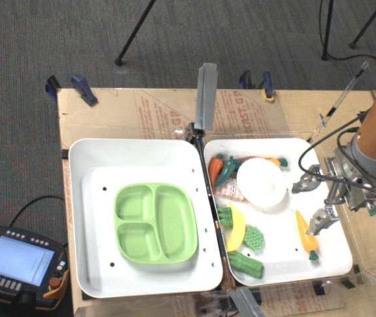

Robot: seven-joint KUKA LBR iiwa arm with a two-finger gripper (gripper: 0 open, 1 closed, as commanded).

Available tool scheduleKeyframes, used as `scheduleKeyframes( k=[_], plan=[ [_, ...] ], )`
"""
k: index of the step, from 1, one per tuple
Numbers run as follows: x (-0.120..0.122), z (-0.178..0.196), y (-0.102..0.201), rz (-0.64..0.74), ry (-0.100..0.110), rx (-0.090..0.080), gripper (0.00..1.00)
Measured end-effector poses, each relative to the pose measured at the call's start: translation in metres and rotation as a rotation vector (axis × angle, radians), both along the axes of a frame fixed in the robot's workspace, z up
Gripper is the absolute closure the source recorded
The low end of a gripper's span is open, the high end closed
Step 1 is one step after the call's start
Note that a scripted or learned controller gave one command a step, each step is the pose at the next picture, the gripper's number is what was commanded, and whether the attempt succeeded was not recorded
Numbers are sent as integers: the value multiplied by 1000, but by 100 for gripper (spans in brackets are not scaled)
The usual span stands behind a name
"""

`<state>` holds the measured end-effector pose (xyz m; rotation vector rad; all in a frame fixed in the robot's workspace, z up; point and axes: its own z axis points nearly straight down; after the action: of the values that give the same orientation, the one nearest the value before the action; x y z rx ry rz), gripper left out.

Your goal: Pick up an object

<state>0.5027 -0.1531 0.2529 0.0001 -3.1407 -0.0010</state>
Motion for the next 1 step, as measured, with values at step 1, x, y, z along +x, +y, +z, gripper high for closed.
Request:
scheduleKeyframes(
  k=[1],
  plan=[
    [25,-101,-22,-29,12,4,0]
  ],
)
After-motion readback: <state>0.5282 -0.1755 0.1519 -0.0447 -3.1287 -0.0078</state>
